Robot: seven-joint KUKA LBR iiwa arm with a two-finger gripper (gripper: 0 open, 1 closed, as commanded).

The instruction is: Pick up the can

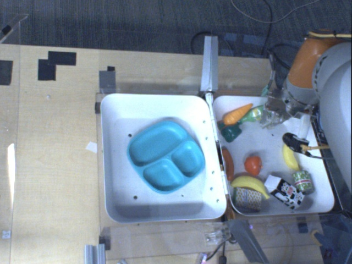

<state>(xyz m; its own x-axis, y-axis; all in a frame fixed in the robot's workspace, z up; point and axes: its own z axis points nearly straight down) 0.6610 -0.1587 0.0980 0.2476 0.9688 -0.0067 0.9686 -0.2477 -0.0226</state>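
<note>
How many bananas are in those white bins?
2. One banana lies at the right bin's front edge, beside the tomato. A smaller one lies near its right wall. More could be hidden under the arm.

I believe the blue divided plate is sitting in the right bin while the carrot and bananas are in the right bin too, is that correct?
Not quite: the camera view shows the blue divided plate in the left bin, not the right one. The rest holds: the carrot and the bananas lie in the right bin.
</note>
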